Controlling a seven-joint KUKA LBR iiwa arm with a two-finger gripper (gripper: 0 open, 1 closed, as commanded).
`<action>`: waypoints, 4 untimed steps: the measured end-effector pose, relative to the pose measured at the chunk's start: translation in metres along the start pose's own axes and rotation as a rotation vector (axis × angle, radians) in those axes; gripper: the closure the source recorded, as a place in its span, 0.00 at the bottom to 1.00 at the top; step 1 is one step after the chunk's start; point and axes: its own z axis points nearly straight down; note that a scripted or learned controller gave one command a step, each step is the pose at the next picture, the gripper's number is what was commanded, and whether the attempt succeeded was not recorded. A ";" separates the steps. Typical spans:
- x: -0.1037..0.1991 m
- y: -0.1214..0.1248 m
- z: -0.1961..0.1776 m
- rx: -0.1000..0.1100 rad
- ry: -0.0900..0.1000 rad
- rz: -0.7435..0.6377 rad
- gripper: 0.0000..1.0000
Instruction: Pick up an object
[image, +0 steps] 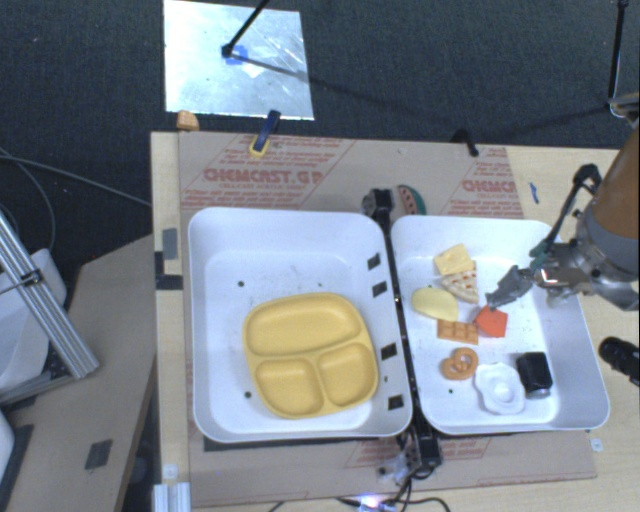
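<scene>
My two-finger gripper (503, 288) hangs low over the right shallow white bin (580, 395), reaching in from the right. My dark fingers look slightly spread with nothing between them. Just below and a little left of their tips lies a small orange-red plastic block (491, 322), which I judge the nearest thing to take. Its faces sit skewed to the bin walls. A pale wedge of toy cheese (462, 287) lies just left of my fingertips.
</scene>
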 end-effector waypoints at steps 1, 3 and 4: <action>0.007 -0.022 0.165 0.015 0.004 0.002 0.00; 0.026 -0.017 0.179 -0.003 0.000 0.001 1.00; 0.093 0.029 0.060 -0.015 0.001 -0.010 1.00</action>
